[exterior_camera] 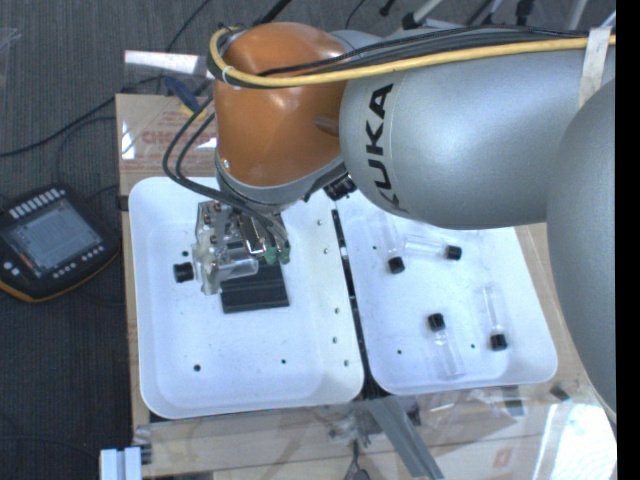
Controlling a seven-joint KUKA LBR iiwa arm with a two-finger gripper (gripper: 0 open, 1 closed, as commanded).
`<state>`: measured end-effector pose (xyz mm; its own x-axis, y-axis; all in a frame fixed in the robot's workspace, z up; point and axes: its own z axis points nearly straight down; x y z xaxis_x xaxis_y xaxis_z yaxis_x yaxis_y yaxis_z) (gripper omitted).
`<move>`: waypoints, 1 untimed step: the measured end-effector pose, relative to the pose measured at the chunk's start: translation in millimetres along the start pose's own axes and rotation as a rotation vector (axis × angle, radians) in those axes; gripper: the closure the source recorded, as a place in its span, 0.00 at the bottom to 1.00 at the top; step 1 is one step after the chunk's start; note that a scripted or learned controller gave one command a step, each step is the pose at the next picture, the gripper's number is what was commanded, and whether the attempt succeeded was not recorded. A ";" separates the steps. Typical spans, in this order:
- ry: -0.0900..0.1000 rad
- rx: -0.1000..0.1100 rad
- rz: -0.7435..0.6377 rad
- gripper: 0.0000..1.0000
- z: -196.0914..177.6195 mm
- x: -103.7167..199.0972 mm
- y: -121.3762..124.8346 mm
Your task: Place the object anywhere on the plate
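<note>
Grey KUKA arm segments with a broad orange band are filling the upper right of the camera view, and the end effector is being held low over the left shallow white plastic bin, in its upper middle part. Metal and clear parts of the end effector are being seen from above, and whether its fingers are apart or closed cannot be told from this angle; nothing is being seen clearly between them. A flat black ribbed rectangular block is lying on the floor of the left bin, touching or just under the lower edge of the end effector. A small black cube-like cap is lying just to the left of the end effector, apart from the block.

Four clear plastic vials with small black caps are lying in the right shallow white plastic bin, well apart from the end effector: one cap and another in the upper part, one near the middle and one toward the lower right. The vial bodies are hard to make out against the white.

Both bins are being carried side by side on a tabletop of pale wood and cardboard. Black and yellow cables are being run along the arm. A dark handheld control pendant with a grey screen is lying on the dark floor to the left of the tabletop.
</note>
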<state>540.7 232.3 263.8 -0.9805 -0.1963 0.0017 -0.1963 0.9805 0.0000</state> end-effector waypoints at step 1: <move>-0.002 -0.003 -0.518 1.00 6.3 -46.9 -8.1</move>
<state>588.3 233.6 257.5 -0.7545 -0.6563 -0.0012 -0.6563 0.7545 0.0030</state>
